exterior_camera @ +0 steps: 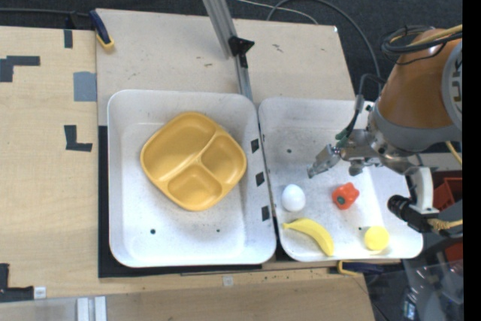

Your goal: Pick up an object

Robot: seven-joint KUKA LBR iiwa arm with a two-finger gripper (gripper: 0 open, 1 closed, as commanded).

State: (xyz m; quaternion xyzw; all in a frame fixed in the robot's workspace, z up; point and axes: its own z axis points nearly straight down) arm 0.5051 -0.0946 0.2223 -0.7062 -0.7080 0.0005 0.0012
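Red pepper (345,195): the small red toy with a green stem, lying on the floor of the right bin (301,124), just below and slightly right of the tool; by my reading the closest thing to pick, since nothing crowds it.
Tool (322,163): held low over the middle of the right bin, pointing toward the divider between the bins; its fingers look slightly parted with nothing between them, so it grips nothing.
Arm (413,98): reaches in from the right edge, its orange band above the wrist, tilted down so the tool can hang over the loose toys.
Egg (293,198): a white egg shape below and left of the tool, close to the bin's inner wall; that wall probably leaves little room for a finger on that side.
Banana (312,233): a yellow banana further below the tool, near the bin's lower rim, lying flat and just apart from the egg.
Lemon (376,238): a yellow round toy far down and to the right of the tool, in the bin's lower corner, harder to reach.
Yellow tray (194,160): a three-part plate well to the left of the tool, alone in the left bin (124,184); too wide and flat for a pinch, I judge.
Counter (150,49): wood top carrying both bins side by side.
Stage: approach, nothing lifted yet.
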